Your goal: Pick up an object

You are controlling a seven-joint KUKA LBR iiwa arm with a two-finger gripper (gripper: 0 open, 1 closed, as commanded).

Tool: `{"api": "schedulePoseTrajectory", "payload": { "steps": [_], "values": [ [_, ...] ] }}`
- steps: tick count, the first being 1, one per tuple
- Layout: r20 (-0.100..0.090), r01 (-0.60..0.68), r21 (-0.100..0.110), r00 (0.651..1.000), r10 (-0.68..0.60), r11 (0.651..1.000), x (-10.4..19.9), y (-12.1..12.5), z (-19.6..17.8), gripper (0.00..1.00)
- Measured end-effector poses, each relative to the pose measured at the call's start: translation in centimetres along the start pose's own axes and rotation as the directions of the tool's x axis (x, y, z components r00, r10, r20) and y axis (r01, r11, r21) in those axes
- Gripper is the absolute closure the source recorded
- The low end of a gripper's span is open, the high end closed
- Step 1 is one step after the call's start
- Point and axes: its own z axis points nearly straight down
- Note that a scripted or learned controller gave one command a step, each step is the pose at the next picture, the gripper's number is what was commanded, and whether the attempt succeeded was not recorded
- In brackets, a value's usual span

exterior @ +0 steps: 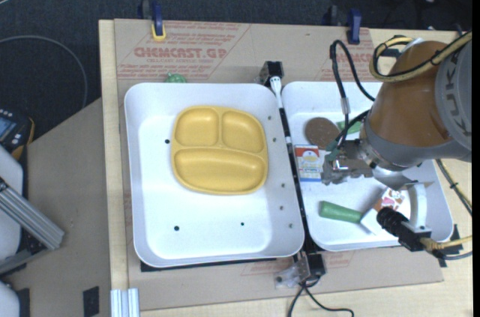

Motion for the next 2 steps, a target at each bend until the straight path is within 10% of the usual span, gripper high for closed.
{"api": "schedulePoseTrajectory", "payload": {
  "steps": [1, 2],
  "values": [
    [-0.001, 0.004, -0.001, 1.0, -0.004, 1.0, 7.5, 0.3, -6.2, 1.0],
    [-0.002, 0.0, -0.011, 1.0, 0.0, 1.0, 9.3, 0.3, -21.2, 1.0]
  ]
}}
